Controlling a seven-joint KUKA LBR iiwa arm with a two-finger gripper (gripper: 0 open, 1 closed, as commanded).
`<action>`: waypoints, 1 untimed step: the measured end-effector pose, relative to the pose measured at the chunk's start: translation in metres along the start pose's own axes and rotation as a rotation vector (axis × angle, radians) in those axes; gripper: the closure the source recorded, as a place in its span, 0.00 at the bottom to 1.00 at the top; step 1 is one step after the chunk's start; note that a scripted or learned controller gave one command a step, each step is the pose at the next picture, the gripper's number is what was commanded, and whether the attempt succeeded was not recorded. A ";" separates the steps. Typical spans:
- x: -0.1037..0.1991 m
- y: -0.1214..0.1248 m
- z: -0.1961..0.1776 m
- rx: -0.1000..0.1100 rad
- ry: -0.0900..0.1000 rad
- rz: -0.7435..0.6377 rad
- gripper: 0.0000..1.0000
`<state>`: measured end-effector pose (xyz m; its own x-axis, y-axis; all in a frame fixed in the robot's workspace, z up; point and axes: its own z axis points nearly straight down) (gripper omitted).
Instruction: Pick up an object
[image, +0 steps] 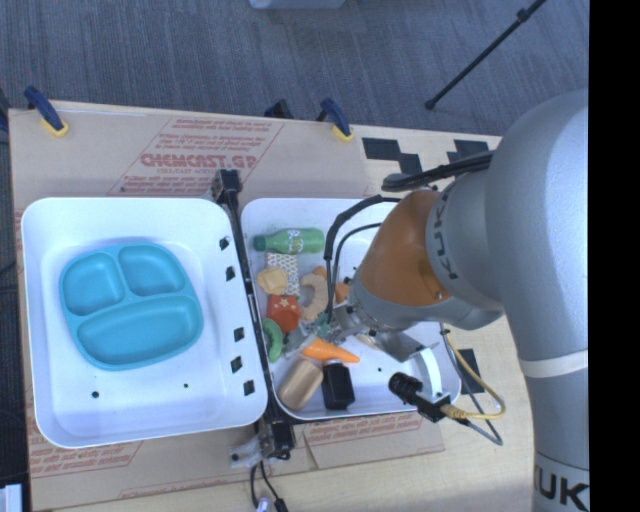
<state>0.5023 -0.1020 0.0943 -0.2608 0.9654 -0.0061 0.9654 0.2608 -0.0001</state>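
While the arm (470, 250) is reaching in from the right and leaning over the right bin (290, 210), its wrist is covering the gripper (335, 325), so I cannot tell how it is set or whether it is carrying anything. It is hanging above the middle of the clutter, where the likely targets are lying close together: a green bottle (290, 240) near the far wall, a red piece (283, 312) beside the divider, an orange carrot (328, 351) just under the wrist, a tan cylinder (300, 381) and a black block (337, 386) side by side near the front wall. These are looking like small toy foods and oddments, so I am judging them light and mostly stiff, with smooth plastic skins that may be slipping under a shallow pinch. The carrot is tapering and lying flat, so taking it across its thicker middle seems safer than at the tip. The tan cylinder may be rolling if nudged, so closing across its round body would suit it. The black block is offering flat sides and looks the easiest hold. Crowding is the main risk, since neighbours are touching or nearly so. The left bin (60, 400) is holding a blue tray (130, 305), well apart from all this.
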 end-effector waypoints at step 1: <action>0.008 -0.018 0.002 -0.001 0.004 0.247 0.00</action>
<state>0.4828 -0.0993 0.0927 -0.0173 0.9998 -0.0019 0.9998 0.0173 0.0015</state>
